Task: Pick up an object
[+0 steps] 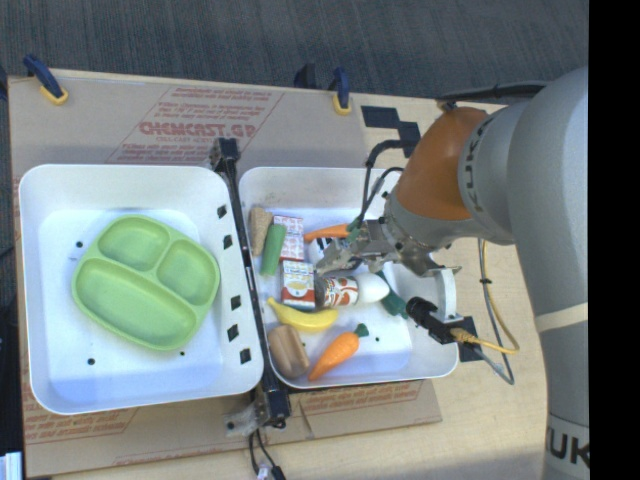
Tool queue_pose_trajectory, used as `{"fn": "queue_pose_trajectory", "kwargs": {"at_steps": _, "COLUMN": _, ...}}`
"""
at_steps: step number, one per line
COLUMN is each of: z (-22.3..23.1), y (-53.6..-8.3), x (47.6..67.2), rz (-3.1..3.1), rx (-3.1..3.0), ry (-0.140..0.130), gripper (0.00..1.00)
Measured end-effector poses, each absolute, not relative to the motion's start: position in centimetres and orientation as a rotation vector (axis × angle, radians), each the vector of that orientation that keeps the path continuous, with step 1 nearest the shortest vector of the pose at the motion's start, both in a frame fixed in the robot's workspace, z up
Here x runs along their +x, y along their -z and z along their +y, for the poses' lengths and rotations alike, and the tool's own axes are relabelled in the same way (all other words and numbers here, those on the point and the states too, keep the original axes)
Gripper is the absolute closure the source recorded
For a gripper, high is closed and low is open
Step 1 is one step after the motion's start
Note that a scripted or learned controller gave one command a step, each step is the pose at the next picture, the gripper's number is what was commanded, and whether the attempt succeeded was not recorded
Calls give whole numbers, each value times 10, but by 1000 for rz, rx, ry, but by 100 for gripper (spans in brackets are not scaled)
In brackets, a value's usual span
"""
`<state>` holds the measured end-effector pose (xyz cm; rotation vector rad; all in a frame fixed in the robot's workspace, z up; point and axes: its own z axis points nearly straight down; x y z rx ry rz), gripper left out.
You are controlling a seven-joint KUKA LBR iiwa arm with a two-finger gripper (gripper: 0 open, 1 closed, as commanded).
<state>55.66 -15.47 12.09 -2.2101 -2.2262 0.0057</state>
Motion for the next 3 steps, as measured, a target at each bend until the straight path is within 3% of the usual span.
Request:
{"fn": "queue_pose_trajectory", "kwargs": {"at_steps": 1, "z": -155, "y": -132, "x": 558, "rz": -2233, "rx": -2206, "ry": -6, "gripper": 100}}
{"fn": "queue_pose_trajectory", "kwargs": {"at_steps": 2, "z": -80, "y": -234, "x": 566, "rz": -2229, "rx": -2214, "ry": 2, "gripper": 100}}
{"fn": "queue_pose_trajectory", "kwargs": {"at_steps": 3, "z": -96, "y": -226, "x": 530, "rz": -2228, "rx": -2214, "ry": -4, "gripper": 100}}
